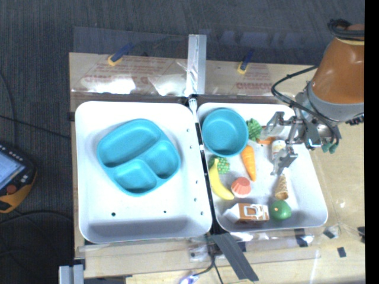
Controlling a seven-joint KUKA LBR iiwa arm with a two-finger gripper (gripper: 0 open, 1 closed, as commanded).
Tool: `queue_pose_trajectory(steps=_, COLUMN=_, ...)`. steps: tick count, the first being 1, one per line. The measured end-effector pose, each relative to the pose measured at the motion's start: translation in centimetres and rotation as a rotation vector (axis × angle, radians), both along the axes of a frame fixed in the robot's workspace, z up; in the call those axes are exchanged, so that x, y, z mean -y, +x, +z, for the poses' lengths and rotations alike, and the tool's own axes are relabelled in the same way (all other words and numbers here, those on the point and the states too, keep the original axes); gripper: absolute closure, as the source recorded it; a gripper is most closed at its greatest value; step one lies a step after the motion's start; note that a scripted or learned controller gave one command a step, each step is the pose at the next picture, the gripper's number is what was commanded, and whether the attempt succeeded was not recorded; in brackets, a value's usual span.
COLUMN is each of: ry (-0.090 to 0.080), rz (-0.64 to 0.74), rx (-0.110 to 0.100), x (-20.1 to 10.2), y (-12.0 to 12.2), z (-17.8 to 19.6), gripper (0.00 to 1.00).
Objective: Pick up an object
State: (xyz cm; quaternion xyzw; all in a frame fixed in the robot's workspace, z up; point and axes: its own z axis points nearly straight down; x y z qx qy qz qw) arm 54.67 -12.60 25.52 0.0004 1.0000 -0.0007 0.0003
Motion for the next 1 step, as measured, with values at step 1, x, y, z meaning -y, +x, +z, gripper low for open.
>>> queue_pose_trajectory(steps=1, ry=-0.001, rz=-0.012, rx=0.000, x=0.21, y=2.25, z=-16.20, gripper=0.00)
